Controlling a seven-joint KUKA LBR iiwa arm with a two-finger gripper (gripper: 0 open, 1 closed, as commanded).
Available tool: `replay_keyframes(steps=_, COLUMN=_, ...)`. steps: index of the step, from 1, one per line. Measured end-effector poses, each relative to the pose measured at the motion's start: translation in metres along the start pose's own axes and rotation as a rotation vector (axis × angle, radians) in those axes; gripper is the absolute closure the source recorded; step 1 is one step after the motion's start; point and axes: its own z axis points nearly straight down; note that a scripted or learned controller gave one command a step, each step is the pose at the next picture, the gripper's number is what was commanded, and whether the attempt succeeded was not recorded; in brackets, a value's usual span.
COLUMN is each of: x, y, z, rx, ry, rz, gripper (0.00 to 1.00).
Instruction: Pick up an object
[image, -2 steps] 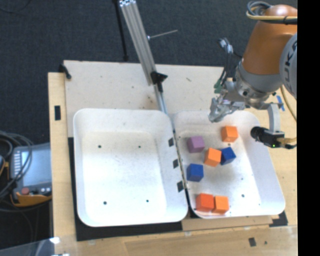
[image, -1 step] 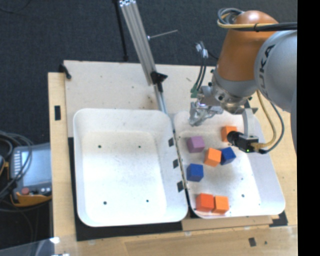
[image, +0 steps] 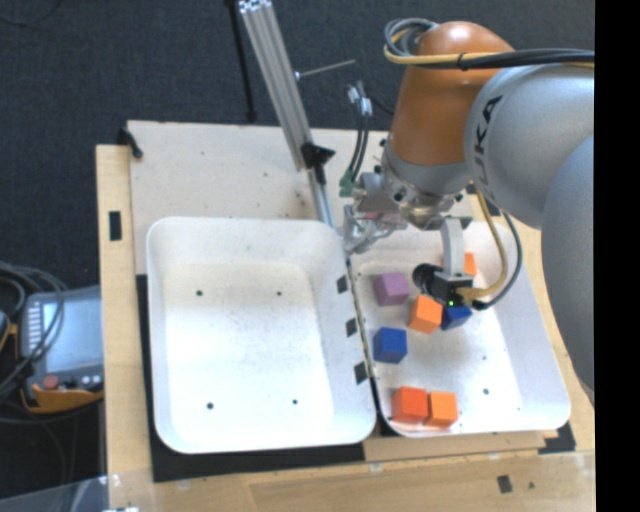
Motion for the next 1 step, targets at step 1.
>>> replay_keyframes(steps=1, x=0.0529, y=-0.0062, z=0.0208, rx=0.001, ry=0.0, rz=0.0, gripper=1.0)
